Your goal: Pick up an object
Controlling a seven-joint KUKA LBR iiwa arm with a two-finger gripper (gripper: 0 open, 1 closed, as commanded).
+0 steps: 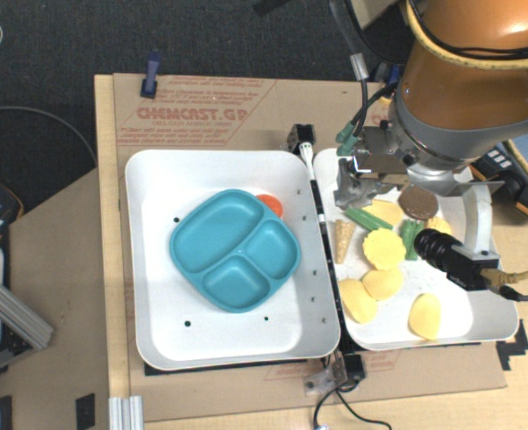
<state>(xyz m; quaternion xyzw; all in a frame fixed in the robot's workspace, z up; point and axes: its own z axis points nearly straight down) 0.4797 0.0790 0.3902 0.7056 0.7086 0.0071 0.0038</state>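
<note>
Cardboard (201, 106) printed "CHEMCAST GP" underlies one teal plate (235, 249) in the left bin (147, 240) and four yellow pieces (425, 315) near my gripper (360, 186), whose grip I cannot tell.

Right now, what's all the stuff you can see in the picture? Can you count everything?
left bin: one, white, on the board
right bin: one, white, beside the left bin
board: one, tan with red print, under both bins
divided plate: one, blue, middle of the left bin
orange thing: one, orange, left bin, partly hidden behind the plate
yellow pieces: at least four, yellow, right bin
green pieces: two, green, right bin
round disc: one, brown, right bin, under the arm
cone: one, tan, right bin's left side
clip: one, blue, board's far edge
arm: one, grey and orange, over the right bin
</note>
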